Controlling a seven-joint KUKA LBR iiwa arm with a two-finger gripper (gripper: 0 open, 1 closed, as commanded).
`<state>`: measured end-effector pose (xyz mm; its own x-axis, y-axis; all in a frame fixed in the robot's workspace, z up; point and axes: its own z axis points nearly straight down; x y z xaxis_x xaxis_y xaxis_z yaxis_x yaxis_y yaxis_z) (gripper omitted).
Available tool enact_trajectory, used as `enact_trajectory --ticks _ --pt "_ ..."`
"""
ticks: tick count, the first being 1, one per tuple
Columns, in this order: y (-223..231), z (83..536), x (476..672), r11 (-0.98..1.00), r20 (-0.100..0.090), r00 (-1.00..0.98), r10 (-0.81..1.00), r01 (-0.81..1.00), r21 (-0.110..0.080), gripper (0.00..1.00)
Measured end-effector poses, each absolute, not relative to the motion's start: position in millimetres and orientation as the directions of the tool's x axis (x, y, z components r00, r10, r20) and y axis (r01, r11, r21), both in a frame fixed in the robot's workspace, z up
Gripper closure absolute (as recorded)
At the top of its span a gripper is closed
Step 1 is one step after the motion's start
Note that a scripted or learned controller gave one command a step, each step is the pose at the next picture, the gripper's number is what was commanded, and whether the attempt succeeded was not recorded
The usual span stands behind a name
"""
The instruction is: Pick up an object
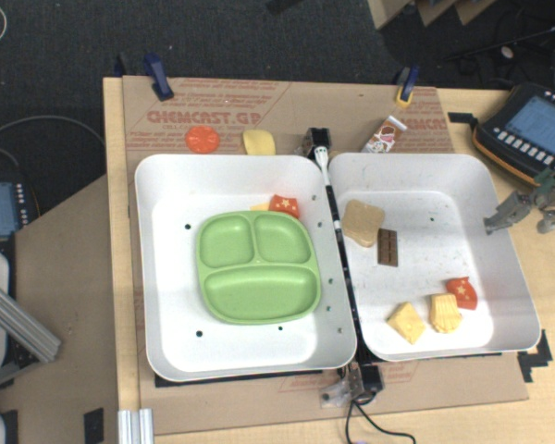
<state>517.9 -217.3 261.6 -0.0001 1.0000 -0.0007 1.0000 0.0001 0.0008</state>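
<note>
My gripper [525, 216] hangs at the right rim of the right bin [481, 178], apart from every object, open with nothing between its fingers. In that bin a tan bread-like slice [363, 222] lies beside a small brown bar [388, 246]. Toward the front sit a red piece [462, 291], a yellow lumpy piece [444, 313] and a yellow wedge [407, 323]. The left bin [162, 248] holds a green divided plate [257, 266], with a red piece [284, 205] just behind it.
On the cardboard behind the bins lie an orange disc [203, 140], a yellow piece [258, 142], a black clip [317, 141] and a wrapped candy [385, 137]. Blue clamps [157, 75] grip the back edge. A handheld pendant [527, 132] rests at the far right.
</note>
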Motion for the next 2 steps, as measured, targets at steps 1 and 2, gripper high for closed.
enact_trajectory --ticks 1,2 --pt "-170 149 475.9 0.000 0.007 0.000 1.000 1.000 -0.012 0.00" --pt "-128 81 486.8 0.004 0.002 -0.004 1.000 1.000 -0.003 0.00"
